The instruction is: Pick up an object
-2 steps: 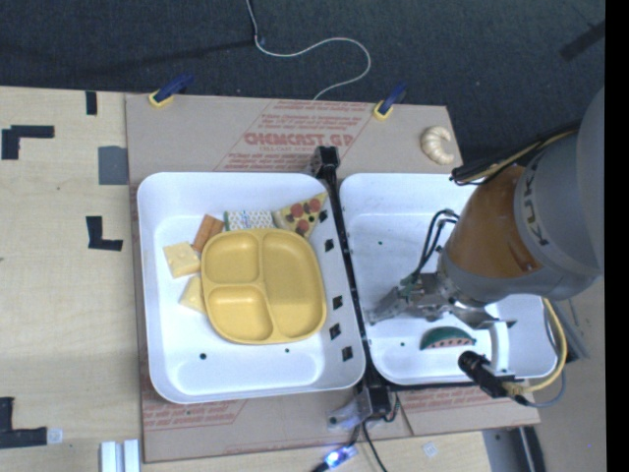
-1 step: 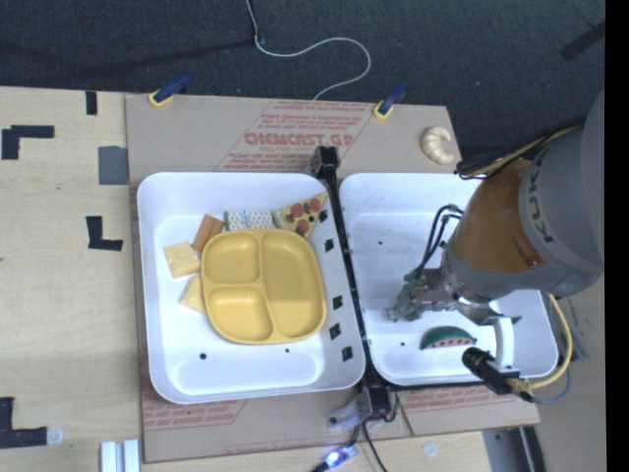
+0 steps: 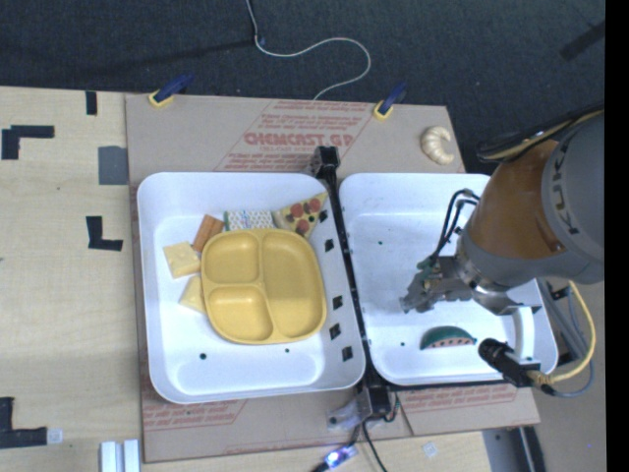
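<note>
A small watermelon-slice toy (image 3: pixel 447 339) lies near the front edge of the right bin (image 3: pixel 383 264). My gripper (image 3: pixel 425 294) hangs low over that bin's floor, just up and left of the slice, and nothing shows between its fingers. In the left bin (image 3: pixel 157 264) sits a yellow divided plate (image 3: pixel 263 285), with tan cracker-like pieces (image 3: pixel 183 260), an orange piece (image 3: pixel 206 231) and a pizza-slice toy (image 3: pixel 301 211) tucked around its back and left sides.
The grey arm with its orange band (image 3: pixel 521 214) covers the right bin's right half. A black divider (image 3: pixel 339 264) separates the bins. A beige lump (image 3: pixel 439 145) lies on the cardboard behind the right bin. A white cable (image 3: pixel 305 47) trails across the dark floor.
</note>
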Robot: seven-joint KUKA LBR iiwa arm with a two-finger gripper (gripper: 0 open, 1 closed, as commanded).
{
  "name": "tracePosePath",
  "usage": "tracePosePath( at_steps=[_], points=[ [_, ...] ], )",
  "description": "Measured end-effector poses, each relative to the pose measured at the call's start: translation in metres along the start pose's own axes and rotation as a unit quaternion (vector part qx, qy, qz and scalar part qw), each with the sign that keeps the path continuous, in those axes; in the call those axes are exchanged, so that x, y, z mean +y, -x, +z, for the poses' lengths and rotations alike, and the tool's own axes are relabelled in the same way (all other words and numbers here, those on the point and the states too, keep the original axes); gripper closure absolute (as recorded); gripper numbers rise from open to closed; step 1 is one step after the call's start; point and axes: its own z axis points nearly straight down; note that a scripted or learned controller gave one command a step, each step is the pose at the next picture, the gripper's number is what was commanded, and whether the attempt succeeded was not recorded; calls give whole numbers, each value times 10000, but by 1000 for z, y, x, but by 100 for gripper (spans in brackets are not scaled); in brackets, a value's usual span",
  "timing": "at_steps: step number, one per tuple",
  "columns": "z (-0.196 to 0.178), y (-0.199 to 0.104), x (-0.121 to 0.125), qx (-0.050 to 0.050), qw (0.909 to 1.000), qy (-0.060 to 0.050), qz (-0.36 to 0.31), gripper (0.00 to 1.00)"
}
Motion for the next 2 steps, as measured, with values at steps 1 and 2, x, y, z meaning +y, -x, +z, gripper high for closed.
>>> tracePosePath(
  at_steps=[1,2],
  points=[
    [-44,6,2,-5,10000,5,4,100],
    [-77,5,2,-3,10000,2,-1,100]
  ],
)
